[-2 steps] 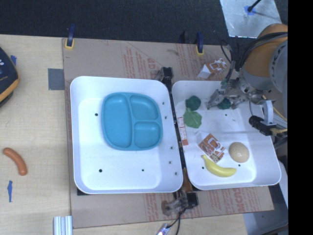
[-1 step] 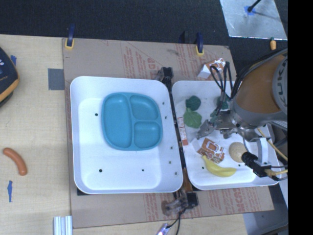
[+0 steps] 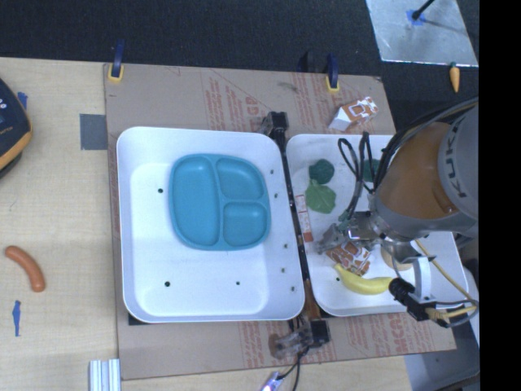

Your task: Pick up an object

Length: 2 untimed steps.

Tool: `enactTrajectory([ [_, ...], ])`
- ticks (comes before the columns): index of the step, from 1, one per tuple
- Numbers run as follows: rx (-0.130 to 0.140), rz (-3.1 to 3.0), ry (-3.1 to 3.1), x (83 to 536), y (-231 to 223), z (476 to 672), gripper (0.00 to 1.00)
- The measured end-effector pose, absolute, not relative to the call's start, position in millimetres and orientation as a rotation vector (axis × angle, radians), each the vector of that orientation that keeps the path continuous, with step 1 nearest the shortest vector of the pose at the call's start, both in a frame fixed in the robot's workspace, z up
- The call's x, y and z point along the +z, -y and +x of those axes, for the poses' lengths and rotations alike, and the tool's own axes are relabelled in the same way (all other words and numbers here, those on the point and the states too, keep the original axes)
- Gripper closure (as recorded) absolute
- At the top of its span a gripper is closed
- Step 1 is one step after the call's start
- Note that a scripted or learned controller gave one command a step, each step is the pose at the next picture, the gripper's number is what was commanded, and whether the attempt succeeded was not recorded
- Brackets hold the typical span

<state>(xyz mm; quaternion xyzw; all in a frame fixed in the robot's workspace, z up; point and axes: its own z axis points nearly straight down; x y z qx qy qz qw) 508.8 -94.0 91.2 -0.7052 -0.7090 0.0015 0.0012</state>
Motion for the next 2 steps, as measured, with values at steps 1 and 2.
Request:
enactTrajectory([
  [1,0.004,-2.212,2.233,102.7,95.0,510.1,1.00],
  [2,0.002,-2.215,2.225,191.9,29.0,544.2,1.00],
])
